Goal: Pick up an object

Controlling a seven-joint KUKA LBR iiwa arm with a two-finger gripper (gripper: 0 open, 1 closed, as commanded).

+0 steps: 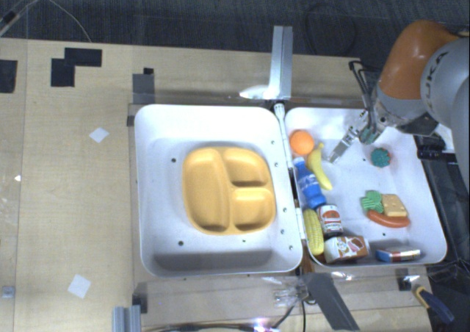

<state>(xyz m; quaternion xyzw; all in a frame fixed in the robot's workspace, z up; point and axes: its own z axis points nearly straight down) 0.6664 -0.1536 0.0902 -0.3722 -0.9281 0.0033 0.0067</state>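
My gripper (340,149) hangs over the back of the right bin (433,206), at the end of the grey arm with the orange band (411,59). Its tip is just right of a yellow banana (319,170) and an orange ball (301,141). A teal lump (380,157) lies a little to its right. Nothing shows in its grasp. A blue bottle (310,188), a corn cob (313,232) and two small jars (330,220) (345,248) line the bin's left wall.
The left bin (158,176) holds a yellow divided tray (228,189). In the right bin a green piece, a slice of toast and a red sausage (385,211) lie together, with a blue and red item (398,254) at the front. A metal post (282,59) stands behind the bins.
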